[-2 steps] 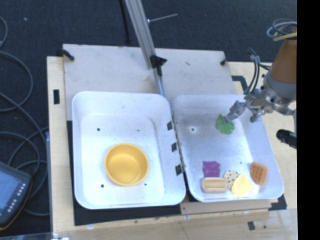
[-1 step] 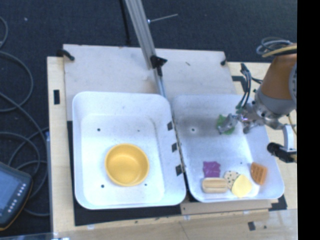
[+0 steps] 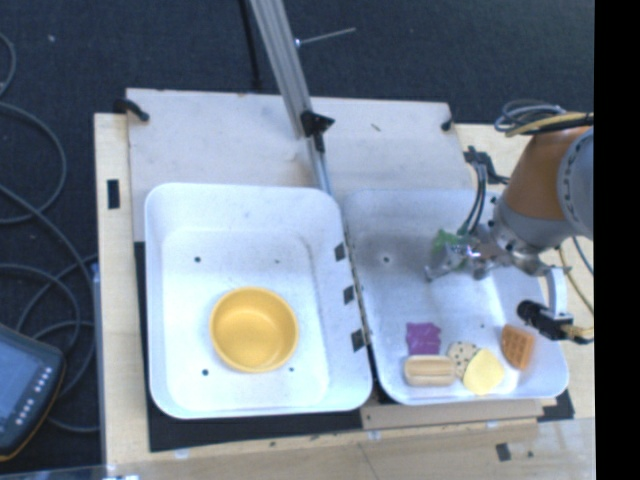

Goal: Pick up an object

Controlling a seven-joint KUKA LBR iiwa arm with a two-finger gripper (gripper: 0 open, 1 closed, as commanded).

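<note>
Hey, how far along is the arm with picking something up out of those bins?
Nothing looks picked yet. The purple block, tan bread-like piece, spotted round piece, yellow piece and orange waffle-like piece all lie in the right bin; the yellow bowl sits in the left bin. The hand sits over the right bin, apart from them. Reaching, grasping and lifting remain.

Arm [image 3: 540,183] bent low, hand [image 3: 448,258] leftward

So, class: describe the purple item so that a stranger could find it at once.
Start at the right-hand white bin and look along its near edge, where small items cluster. The purple block sits just above the tan bread-roll shape; it alone is purple.
</note>
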